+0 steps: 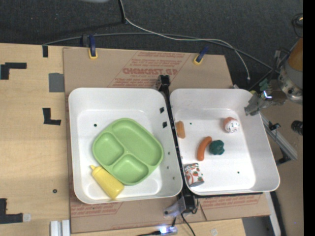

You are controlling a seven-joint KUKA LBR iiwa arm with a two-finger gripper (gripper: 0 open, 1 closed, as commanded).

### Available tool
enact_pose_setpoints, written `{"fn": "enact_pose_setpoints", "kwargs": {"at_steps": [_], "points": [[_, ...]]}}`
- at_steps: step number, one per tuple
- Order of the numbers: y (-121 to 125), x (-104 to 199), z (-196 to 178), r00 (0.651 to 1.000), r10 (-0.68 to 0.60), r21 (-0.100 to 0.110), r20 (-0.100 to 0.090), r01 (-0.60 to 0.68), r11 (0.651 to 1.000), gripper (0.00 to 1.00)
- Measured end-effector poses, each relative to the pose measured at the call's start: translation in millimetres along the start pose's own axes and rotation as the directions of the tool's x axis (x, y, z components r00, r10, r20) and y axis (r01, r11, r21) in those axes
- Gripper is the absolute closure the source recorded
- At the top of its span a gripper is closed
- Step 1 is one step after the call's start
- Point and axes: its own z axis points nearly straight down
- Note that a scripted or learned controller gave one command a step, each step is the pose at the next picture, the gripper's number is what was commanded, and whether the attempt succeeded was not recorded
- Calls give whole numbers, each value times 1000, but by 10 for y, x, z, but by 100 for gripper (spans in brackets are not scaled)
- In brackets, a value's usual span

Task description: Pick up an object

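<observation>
In the right bin (246,178) lie a white and red ball (231,126), a dark green broccoli-like piece (217,147), an orange sausage (203,148) touching that green piece, a smaller orange piece (180,129) by the left wall, and a small white carton with red print (194,174) near the front. My gripper (254,105) hangs at the bin's right rim, just right of and above the ball. Nothing is seen held in it.
The left bin (78,132) holds a green divided plate (128,150) and a yellow bottle (106,181) at its front left corner. A black divider (170,127) runs between the bins. Cables (162,33) cross the cardboard behind them.
</observation>
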Motion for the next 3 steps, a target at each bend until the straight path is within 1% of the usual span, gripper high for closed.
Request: {"fn": "enact_pose_setpoints", "kwargs": {"at_steps": [1,2,3], "points": [[-166,548,-18,1000,-3,5,-2,3,1000,100],[-327,1027,69,1000,-3,6,-2,3,1000,100],[-356,1576,15,1000,-5,5,-3,5,1000,100]]}}
